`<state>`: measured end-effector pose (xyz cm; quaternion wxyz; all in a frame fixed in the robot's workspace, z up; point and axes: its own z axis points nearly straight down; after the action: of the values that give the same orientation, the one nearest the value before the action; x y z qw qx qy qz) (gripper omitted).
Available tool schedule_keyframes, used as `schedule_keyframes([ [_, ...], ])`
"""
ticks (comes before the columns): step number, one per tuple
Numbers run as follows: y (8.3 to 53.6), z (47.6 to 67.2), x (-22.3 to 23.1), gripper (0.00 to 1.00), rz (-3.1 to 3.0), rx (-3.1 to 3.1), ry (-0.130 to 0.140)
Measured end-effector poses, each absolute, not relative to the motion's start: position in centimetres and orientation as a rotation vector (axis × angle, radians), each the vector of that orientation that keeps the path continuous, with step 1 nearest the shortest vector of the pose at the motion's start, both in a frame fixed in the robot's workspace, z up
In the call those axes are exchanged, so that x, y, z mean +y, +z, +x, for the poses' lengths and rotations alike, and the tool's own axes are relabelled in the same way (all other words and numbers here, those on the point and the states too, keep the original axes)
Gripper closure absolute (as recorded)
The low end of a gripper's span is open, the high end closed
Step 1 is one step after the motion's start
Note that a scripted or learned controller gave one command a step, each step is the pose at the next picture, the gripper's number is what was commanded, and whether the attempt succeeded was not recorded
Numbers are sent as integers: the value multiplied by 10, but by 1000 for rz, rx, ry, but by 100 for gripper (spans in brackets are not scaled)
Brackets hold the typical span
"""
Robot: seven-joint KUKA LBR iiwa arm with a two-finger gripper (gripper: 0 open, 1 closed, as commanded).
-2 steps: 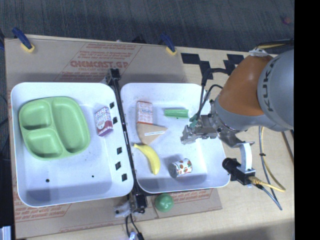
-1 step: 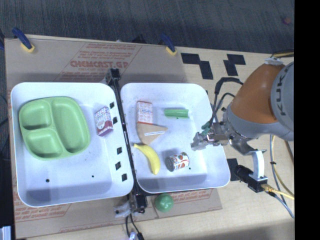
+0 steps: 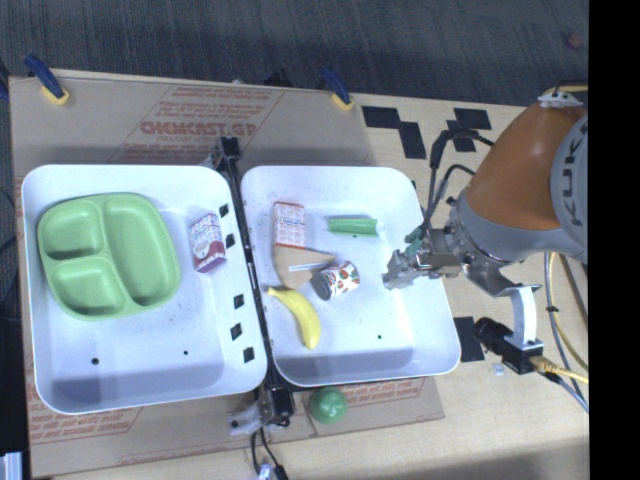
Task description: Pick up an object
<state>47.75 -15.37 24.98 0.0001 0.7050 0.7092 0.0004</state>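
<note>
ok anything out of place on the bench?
Yes: a green ball sits outside the bins, on the cardboard just below the right bin. The small cup in that bin lies tipped on its side.

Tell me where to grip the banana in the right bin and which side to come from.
Grip the banana across its middle, coming straight down from above. It lies flat on the right bin's floor, running diagonally, with bare floor along both long sides there. Its upper end sits close to the small cup, so the middle probably gives the gripper more room.
</note>
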Motion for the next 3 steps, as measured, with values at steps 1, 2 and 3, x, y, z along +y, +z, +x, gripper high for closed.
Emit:
schedule_keyframes([
  [1, 230, 581, -190, 100, 2215, 2229, -1],
  [2, 230, 581, -190, 0, 2215, 2230, -1],
  [3, 136, 535, -159, 0, 2218, 2232, -4],
])
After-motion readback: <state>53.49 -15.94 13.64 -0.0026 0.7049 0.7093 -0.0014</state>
